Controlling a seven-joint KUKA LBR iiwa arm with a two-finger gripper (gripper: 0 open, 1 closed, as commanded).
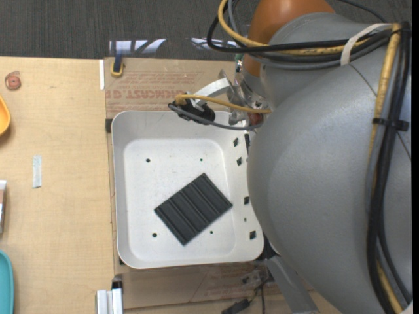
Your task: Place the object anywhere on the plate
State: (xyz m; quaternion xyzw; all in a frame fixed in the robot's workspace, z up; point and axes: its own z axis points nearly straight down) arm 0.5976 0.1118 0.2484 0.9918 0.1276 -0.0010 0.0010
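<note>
A dark grey, ribbed, rectangular slab (pixel 194 209) lies flat and turned at an angle in the lower middle of the left white bin (pixel 131 195). Nothing rests on top of it. The grey arm (pixel 334 169) with its orange band (pixel 281 8) covers the right side of the view and hides the bin's right rim and everything beyond it. Yellow and black cables (pixel 196 106) and a metal fitting hang over the bin's upper right corner.
The bin sits on cardboard (pixel 163 84) on a wooden bench (pixel 52 175). A small grey strip (pixel 36 172) lies on the wood to the left. An orange item (pixel 2 120) and a teal item (pixel 4 283) poke in at the left edge.
</note>
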